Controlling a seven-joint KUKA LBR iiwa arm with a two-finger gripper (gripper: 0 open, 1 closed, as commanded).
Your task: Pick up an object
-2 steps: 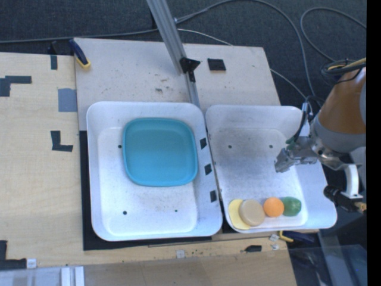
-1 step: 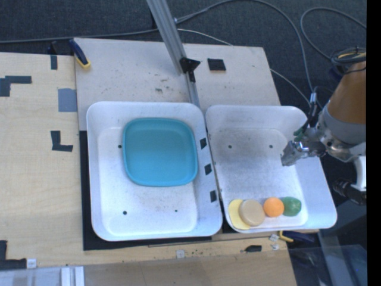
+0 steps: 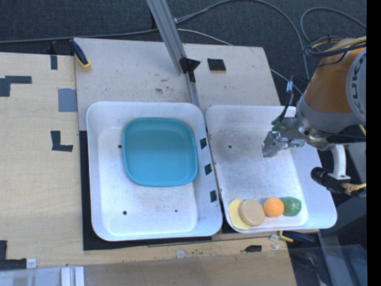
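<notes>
Looking down on two shallow white bins sitting side by side on the bench. Holding a blue plate point(image 3: 160, 151) in the left bin point(image 3: 101, 159), square with rounded corners, lying flat in the upper middle part and well apart from the bin's near rim. Showing a few dark specks on the floor of that bin around the plate.

Keeping four small things in the right bin point(image 3: 238, 130), all crowded along its near edge in a row: a yellow disc point(image 3: 235, 213) at the left end, with a beige round piece point(image 3: 252, 212) resting partly on top of it, then an orange ball point(image 3: 273, 207) just beside that, then a green ball point(image 3: 292, 205) touching the orange one (or as good as touching). Leaving the rest of this bin's floor bare but for grey scuffing and specks.

Hanging over the right part of the right bin, the gripper point(image 3: 272, 146) on the grey and orange arm point(image 3: 333, 94), reaching in from the right. Sitting well apart from the row of objects, toward the bin's far half. Pointing down at the bin floor with nothing seen between the fingers; cannot tell how wide the pincer is standing, since the wrist is blocking the view of the tips.
</notes>
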